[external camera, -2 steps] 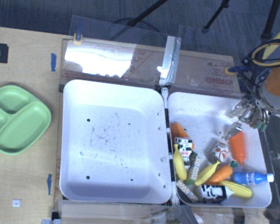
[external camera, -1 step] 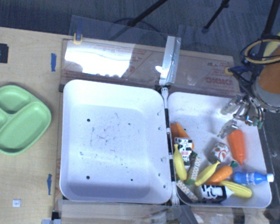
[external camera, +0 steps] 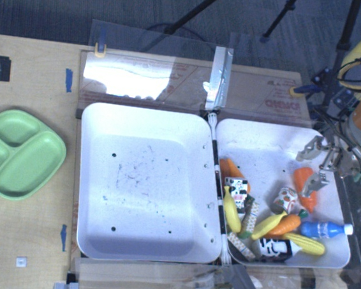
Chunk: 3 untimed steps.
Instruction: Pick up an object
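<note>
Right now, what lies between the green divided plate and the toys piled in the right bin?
In the camera view, the left white bin lies between the green divided plate and the toy pile.

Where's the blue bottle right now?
In the camera view, the blue bottle lies on its side near the right bin's front right corner, just above a yellow corn cob, beside a carrot.

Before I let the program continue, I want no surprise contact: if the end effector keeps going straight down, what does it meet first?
Probably the orange toy beneath the end effector in the right bin; depth is unclear.
</note>
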Tool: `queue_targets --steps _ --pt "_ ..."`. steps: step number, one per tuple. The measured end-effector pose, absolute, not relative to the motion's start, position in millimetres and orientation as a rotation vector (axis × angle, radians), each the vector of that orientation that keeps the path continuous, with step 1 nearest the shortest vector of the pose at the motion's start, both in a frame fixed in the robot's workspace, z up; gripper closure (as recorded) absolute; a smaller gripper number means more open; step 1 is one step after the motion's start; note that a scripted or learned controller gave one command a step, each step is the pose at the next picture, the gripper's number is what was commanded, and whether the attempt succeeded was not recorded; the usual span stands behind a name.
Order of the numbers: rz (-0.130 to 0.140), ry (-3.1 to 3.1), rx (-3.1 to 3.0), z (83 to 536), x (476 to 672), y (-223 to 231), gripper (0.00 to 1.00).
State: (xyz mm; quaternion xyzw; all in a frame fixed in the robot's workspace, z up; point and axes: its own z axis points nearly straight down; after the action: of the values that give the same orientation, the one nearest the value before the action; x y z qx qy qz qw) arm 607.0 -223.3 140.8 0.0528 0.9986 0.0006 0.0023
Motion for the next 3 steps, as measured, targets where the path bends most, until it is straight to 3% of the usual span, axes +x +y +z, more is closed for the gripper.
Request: queue_targets --steps 1,2,3 --pt "0.001 3.125 0.208 87 637.0 -223 0.00" --pt "0.004 3.117 0.214 98 639.3 -224 1.00" --pt "0.001 3.130 0.156 87 613.5 -222 1.00"
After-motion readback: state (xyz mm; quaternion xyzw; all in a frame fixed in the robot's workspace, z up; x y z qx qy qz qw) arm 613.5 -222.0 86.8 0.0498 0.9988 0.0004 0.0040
